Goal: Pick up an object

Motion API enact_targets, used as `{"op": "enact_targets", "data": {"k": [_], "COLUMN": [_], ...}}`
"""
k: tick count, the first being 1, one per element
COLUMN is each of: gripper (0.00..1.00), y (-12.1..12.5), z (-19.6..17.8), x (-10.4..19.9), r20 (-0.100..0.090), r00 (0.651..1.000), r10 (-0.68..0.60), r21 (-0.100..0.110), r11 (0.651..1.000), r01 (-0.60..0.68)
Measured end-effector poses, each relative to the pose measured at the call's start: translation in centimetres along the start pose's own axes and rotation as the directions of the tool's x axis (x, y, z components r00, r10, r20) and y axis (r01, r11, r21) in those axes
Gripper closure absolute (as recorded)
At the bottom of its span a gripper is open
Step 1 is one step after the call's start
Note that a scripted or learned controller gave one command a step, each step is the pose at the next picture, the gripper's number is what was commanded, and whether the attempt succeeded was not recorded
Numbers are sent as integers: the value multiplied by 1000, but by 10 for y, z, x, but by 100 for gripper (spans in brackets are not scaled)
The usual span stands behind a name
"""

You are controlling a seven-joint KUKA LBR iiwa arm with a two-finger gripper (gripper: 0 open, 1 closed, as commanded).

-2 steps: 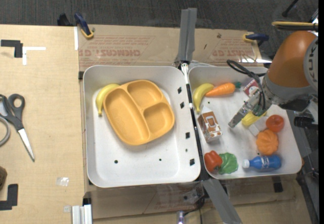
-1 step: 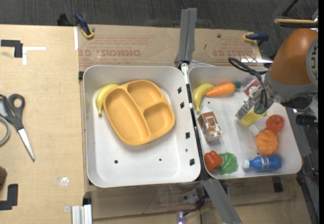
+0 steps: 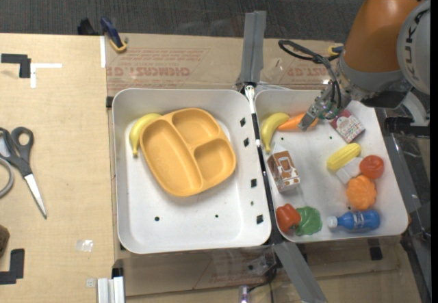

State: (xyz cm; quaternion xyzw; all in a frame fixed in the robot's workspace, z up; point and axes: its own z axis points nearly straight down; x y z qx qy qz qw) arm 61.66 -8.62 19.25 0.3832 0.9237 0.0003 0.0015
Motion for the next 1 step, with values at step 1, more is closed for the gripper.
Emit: {"op": "enact_targets", "data": {"k": [1], "gripper": [100], "y": [50], "z": [-60], "x": [12], "r20": [1], "r00": [990], "r10": [-140], "r21": [1], "r11": [990], "r01": [140]}}
